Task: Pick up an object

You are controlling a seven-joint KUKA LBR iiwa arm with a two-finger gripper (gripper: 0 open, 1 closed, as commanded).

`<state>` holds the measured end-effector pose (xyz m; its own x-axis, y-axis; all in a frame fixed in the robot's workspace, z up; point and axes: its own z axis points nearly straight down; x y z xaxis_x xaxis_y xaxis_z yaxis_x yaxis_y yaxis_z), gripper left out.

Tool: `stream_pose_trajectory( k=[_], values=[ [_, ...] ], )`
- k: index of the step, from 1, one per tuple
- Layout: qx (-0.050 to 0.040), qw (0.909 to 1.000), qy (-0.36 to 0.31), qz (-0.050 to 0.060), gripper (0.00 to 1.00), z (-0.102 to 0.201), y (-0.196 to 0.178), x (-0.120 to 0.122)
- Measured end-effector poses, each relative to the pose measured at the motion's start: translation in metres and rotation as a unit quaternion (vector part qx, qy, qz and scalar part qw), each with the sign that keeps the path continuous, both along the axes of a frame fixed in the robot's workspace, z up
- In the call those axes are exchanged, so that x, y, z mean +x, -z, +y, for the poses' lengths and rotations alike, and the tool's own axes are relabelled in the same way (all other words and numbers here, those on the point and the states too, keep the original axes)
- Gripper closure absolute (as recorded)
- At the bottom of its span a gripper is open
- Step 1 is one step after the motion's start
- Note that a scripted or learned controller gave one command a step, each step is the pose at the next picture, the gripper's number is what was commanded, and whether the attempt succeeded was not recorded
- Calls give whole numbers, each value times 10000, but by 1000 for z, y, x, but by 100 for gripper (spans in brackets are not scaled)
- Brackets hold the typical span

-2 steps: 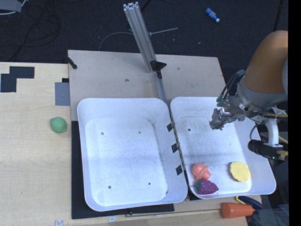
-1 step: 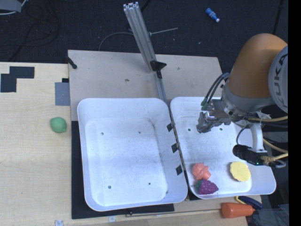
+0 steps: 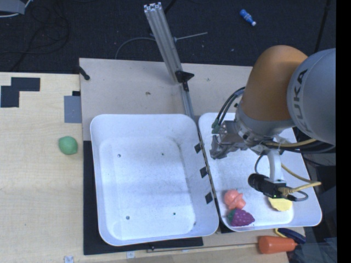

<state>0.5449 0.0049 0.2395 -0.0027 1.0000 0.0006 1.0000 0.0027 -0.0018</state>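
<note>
Three small items (image 3: 236,199) are grouped low in the right bin (image 3: 307,215); pincer (image 3: 218,147) state cannot be told; the grouping risks a missed grasp.

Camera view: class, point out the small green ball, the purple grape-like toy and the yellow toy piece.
Small green ball (image 3: 68,145), camera view, on its middle.
Purple grape-like toy (image 3: 242,218), camera view, on its bumpy middle.
Yellow toy piece (image 3: 281,204), camera view, on its flat top.

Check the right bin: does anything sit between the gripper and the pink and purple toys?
Nothing visible does. The gripper hangs over the right bin near its left wall; the pink toy and purple grape-like toy lie nearer the camera, with bare bin floor between.
</note>
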Motion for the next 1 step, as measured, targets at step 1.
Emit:
stream_pose_trajectory(
  k=[1],
  values=[
    [2, 10000, -3, -7, 100, 50, -7, -5]
  ],
)
